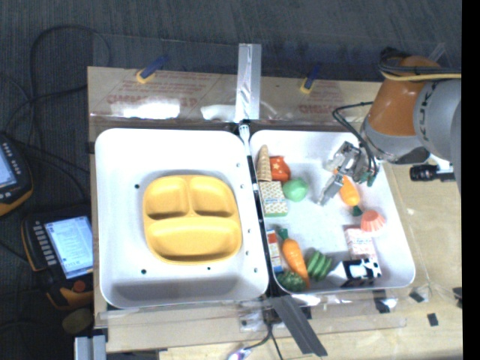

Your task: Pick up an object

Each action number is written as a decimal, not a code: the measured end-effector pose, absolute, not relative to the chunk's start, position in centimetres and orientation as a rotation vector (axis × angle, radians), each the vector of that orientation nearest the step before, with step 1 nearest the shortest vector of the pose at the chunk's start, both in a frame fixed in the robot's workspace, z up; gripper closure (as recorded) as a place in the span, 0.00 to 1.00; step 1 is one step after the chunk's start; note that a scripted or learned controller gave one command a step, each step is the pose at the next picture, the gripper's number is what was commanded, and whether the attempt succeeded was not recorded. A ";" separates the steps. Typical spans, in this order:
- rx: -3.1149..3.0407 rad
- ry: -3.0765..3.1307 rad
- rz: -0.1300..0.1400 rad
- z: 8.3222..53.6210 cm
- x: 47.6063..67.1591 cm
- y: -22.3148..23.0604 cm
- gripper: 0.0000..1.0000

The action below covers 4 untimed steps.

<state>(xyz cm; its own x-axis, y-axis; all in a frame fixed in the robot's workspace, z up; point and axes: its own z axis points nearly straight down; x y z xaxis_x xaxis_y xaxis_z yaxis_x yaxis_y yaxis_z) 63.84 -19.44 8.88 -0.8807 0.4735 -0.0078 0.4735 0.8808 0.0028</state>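
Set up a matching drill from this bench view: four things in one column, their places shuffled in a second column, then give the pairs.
Things
1. yellow plastic divided tray
2. small green ball
3. black-and-white cow-patterned carton
4. large orange toy carrot

Places
A. near corner of the right white bin, on the arm's side
B. middle of the left white bin
C. near end of the right white bin, beside its inner wall
D. upper middle of the right white bin, beside a patterned block

Pairs: 1-B, 2-D, 3-A, 4-C
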 end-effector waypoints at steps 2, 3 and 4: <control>0.834 3.014 -0.004 9.0 59.8 -16.4 0.00; 0.757 3.034 -0.004 9.0 56.8 -20.6 0.00; 0.701 3.049 0.000 8.9 63.0 -18.5 0.00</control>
